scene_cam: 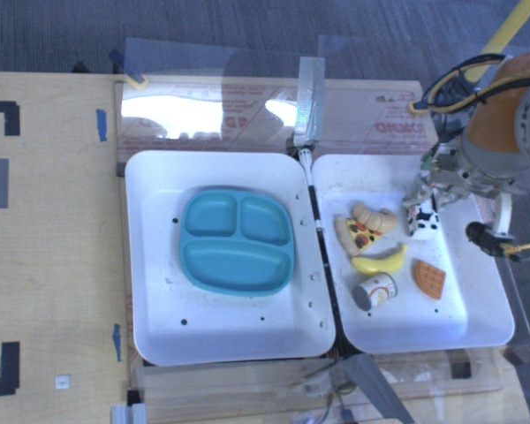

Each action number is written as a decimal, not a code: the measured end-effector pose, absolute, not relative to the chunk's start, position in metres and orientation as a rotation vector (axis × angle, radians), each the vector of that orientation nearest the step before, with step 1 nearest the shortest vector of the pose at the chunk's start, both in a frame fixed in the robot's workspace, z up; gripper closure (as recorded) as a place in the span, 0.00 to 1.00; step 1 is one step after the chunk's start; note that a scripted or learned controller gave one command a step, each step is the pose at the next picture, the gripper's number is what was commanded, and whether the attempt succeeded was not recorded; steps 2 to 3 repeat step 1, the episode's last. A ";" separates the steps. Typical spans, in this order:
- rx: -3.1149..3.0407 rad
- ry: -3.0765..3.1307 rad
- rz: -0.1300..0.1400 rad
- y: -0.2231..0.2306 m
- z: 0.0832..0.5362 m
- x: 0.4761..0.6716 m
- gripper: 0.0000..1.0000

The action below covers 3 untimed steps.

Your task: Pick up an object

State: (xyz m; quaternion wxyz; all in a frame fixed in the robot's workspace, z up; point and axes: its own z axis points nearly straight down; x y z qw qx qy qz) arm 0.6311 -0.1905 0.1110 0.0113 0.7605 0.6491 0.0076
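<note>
Camera view: right shallow white bin (477,325) holds six small items: one yellow toy banana (380,261), pizza slice (355,234), tan croissant (374,216), orange waffle (429,280), grey-ended can (375,290), black-and-white cow figure (423,222). Gripper (421,203) sits over the cow; clamped or not cannot be told. Left white bin (150,263): one teal three-compartment plastic tray (238,241).

Wooden bench (44,263) under two white bins (150,263)

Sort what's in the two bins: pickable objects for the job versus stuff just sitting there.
For the job: banana, pizza slice, croissant, waffle, can, black-and-white piece, end effector.

Just there: blue divided plate, left bin, right bin.
</note>
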 end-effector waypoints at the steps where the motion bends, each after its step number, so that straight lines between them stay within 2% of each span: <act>1: 2.169 2.265 0.013 -0.078 0.205 0.661 1.00; 3: 2.169 2.265 0.013 -0.078 0.205 0.661 1.00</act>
